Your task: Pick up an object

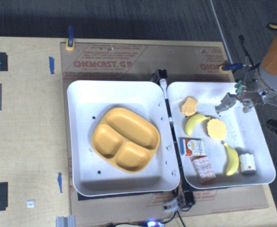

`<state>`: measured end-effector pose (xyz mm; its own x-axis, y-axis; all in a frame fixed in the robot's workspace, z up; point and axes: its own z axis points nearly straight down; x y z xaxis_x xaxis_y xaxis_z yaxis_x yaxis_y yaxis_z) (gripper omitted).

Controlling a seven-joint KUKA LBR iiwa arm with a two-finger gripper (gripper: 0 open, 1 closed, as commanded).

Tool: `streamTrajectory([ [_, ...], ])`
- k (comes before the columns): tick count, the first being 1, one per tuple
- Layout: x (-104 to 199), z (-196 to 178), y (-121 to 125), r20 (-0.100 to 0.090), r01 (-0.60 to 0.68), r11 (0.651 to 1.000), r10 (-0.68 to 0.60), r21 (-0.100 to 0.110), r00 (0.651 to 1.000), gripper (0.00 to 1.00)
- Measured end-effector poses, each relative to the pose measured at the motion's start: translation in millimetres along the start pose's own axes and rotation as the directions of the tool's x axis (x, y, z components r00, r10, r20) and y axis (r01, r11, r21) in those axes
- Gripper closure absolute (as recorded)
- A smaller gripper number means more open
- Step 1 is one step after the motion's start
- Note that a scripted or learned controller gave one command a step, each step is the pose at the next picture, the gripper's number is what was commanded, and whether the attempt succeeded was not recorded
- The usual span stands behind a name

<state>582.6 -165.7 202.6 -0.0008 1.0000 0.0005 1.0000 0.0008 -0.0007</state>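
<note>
- The left bin [82, 126] held a yellow divided tray [124, 138], tilted, with three compartments.
- The right bin [256, 131] held the smaller items, all lying loose on its floor.
- The arm [273, 65] reached in from the right, and its gripper [235, 100] hung over the right bin's far part, with nothing between its fingers; whether they stood apart or together could not be told.
- One banana [195, 123] lay near the bin's middle, touching a round yellow piece [217, 129].
- A second banana [231, 159] lay toward the near edge, beside a small white cylinder [247, 162].
- A small carton [194, 147] and a reddish packet [203, 168] lay along the left wall.
- A tan chip-like piece [189, 106] sat at the far left.
</note>
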Motion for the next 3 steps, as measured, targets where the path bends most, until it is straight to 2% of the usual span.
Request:
streamTrajectory([
  [1,-4.3,113.1,-37.3,0.001,-0.001,1.000,0.001,-0.001,1.000,0.00],
  [2,23.2,116.5,-96.9,0.001,-0.001,1.000,0.001,-0.004,1.000,0.00],
  [3,22.6,105.7,-94.9,0.004,-0.002,1.000,0.002,-0.011,1.000,1.00],
])
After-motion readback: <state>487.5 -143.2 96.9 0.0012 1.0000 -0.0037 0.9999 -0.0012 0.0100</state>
